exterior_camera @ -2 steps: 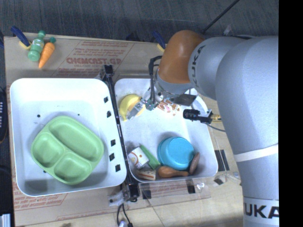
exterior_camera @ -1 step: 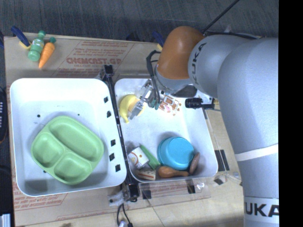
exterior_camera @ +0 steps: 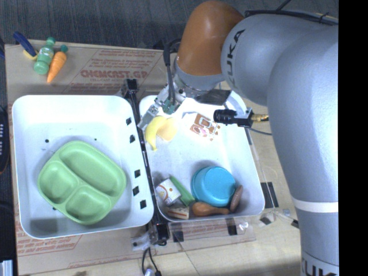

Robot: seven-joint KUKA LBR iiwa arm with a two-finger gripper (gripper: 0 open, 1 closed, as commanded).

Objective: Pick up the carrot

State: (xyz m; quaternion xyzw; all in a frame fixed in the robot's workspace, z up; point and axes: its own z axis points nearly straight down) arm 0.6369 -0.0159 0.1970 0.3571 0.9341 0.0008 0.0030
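Carrot (exterior_camera: 56,65) located outside both bins, on the cardboard sheet (exterior_camera: 109,68) at roughly 10 o'clock of the frame, tip pointing toward 7 o'clock, lying just beside a small green bottle (exterior_camera: 43,60) and a blue-and-yellow item too small to identify. Pincer (exterior_camera: 165,103) positioned over the far rim of the right bin (exterior_camera: 247,154), at about 12 o'clock of that bin, directly above a banana (exterior_camera: 156,131); state of the pincer cannot be told, the wrist and orange band hiding the tips. Nothing seen grasped. Placement judged unfavourable: pincer well apart from the carrot, with the left bin (exterior_camera: 23,154) corner between. Left bin carrying a green divided tray (exterior_camera: 81,181). Right bin carrying a blue bowl (exterior_camera: 214,185) at 5 o'clock, a brown drumstick-like toy (exterior_camera: 210,209) touching its near edge, a small carton (exterior_camera: 168,192) and a printed card (exterior_camera: 203,126). Task judged not begun. Next move judged to require lift and travel toward 10 o'clock across the desk; risk of nudging the bottle noted.
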